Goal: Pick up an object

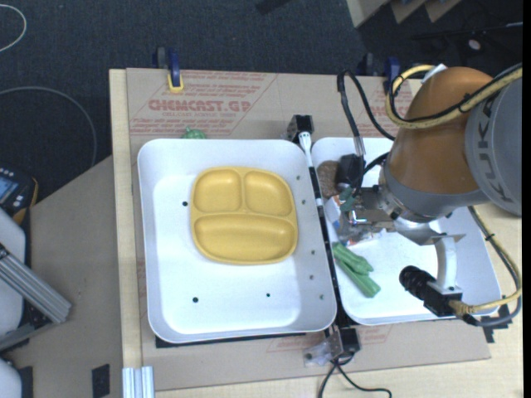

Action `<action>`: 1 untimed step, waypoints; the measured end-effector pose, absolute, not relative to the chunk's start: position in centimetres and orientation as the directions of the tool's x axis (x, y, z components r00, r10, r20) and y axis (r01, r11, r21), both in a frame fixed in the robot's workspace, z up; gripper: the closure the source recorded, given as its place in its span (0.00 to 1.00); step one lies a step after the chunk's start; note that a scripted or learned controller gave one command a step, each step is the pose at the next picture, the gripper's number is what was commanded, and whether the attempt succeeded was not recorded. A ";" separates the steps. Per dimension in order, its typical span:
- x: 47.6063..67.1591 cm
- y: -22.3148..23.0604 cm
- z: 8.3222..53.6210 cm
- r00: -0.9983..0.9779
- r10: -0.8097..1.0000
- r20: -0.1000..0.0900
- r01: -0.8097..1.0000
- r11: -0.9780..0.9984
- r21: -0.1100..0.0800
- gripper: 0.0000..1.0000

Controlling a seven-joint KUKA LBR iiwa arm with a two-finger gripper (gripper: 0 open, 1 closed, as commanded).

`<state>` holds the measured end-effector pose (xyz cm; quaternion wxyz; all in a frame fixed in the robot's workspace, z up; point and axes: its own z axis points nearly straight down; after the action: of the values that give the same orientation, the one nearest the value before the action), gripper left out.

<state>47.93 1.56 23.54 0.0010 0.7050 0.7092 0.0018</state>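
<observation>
Just below the jaws (347, 222), a green object (357, 269) lies in the right bin (473, 284).

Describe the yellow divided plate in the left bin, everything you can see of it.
The yellow plate looks like smooth moulded plastic, a rounded rectangle with raised ridges splitting it into three compartments: two smaller ones at the far side and one long one nearer the camera. All three look bare. It lies flat and right way up on the floor of the left white bin, towards its far half, apart from the walls. Nothing else touches it.
</observation>
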 end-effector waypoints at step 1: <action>47.7 12.6 15.4 -0.010 1.000 0.003 1.000 0.010 -0.008 1.00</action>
<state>47.74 12.59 15.36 -0.0037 0.7035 0.7107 -0.0018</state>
